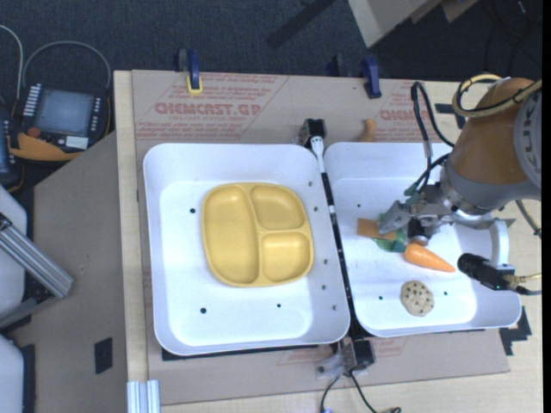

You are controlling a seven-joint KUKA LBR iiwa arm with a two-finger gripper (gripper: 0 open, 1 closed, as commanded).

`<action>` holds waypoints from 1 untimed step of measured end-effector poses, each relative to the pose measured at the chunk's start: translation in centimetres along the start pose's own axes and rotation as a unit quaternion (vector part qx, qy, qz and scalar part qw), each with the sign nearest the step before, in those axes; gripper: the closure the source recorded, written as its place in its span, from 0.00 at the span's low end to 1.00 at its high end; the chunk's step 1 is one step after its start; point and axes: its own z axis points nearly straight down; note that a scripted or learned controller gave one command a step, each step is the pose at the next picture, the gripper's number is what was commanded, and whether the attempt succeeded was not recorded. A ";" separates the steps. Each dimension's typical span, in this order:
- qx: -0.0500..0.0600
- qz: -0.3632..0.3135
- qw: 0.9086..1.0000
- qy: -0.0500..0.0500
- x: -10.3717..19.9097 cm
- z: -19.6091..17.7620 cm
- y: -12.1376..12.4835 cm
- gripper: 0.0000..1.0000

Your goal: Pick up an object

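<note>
Over the right bin (370, 312), my arm (495, 149) comes in from the right edge, and the hand (405, 222) sits low in the middle of that bin. I cannot tell whether it is open or closed; the wrist covers too much. Nothing visibly between its tips.

Task things: an orange toy carrot (428, 258) lies just below the hand, tip pointing right, its green top (389, 243) toward the hand. Whether the hand touches it, I cannot tell. A small tan piece (368, 227) lies just left of the hand. A round cookie (417, 298) sits nearer the bin's front wall, apart from the carrot.

Room: bare white floor in the back-left part of the right bin and along its left wall. The front right is tighter, with a black cable fitting (482, 271) over that rim.

Left bin (172, 317) holds a yellow divided plate (256, 233) in its middle, with free floor all round it. The two bins touch along a dark seam (331, 222).

Cardboard sheet (258, 106) covers the counter under both bins, with blue clamps (195, 74) at the back edge. A pendant screen (65, 110) lies off to the far left.
</note>
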 end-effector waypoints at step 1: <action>-0.003 0.001 1.000 -0.001 -0.1 -1.3 0.1 1.00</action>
